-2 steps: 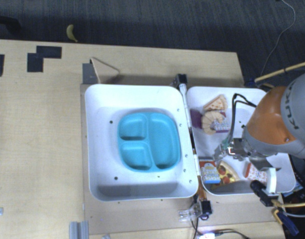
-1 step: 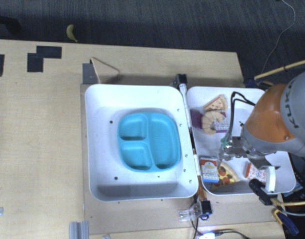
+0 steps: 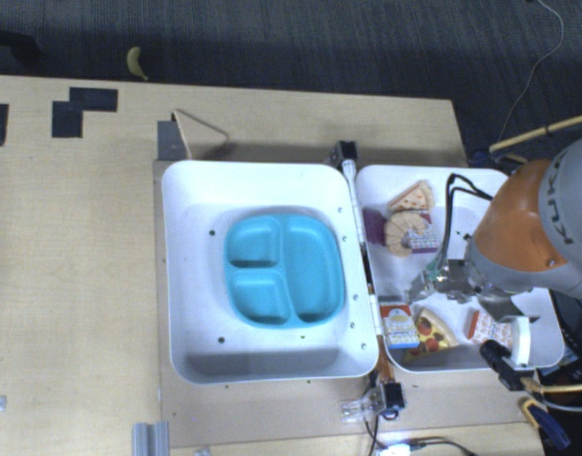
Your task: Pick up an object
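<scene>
Grey and orange-banded, the arm hangs over the right bin (image 3: 554, 348), its gripper (image 3: 441, 283) just right of the small carton (image 3: 399, 326), grip state indiscernible.

The bench (image 3: 72, 255) bears two white bins — left (image 3: 191, 255), right (image 3: 547, 350).

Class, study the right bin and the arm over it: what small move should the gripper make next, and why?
Probably a short descent: the gripper hangs over the right white bin, just above the small red-and-white box, with nothing visible between its fingers.
</scene>
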You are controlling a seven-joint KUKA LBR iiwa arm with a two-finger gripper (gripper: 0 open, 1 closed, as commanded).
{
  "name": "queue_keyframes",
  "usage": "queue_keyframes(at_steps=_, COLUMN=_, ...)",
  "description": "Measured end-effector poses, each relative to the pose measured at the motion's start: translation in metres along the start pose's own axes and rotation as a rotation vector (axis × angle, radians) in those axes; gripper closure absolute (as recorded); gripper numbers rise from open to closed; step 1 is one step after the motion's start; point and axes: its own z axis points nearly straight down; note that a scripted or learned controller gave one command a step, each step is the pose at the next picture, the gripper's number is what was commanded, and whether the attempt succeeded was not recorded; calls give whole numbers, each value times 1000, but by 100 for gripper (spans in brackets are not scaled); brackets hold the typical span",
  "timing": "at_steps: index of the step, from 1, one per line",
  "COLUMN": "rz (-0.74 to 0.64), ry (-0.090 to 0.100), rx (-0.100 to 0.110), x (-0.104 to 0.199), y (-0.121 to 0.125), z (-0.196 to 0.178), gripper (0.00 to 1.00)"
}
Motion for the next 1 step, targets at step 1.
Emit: queue_keyframes(at_steps=1, rz=-6, ry=7, rx=7, x=1, y=-2, z=12, gripper=0)
